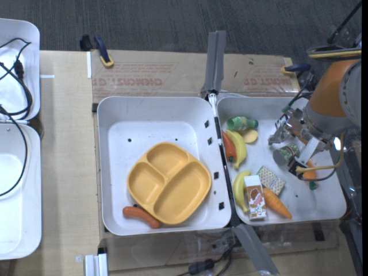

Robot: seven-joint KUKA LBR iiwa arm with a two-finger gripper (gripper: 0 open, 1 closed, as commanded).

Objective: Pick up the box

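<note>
We are looking down on a wooden table [66,154] lying over dark carpet [172,10]. The left bin [109,154] is holding a yellow divided plate [168,181] and a sausage [141,216]. In the right bin [322,211], the box [255,197] is lying between a banana [240,190] and a carrot [276,203]. The gripper [287,140] is hovering up and right of the box; we cannot tell how its jaws are standing.
</note>
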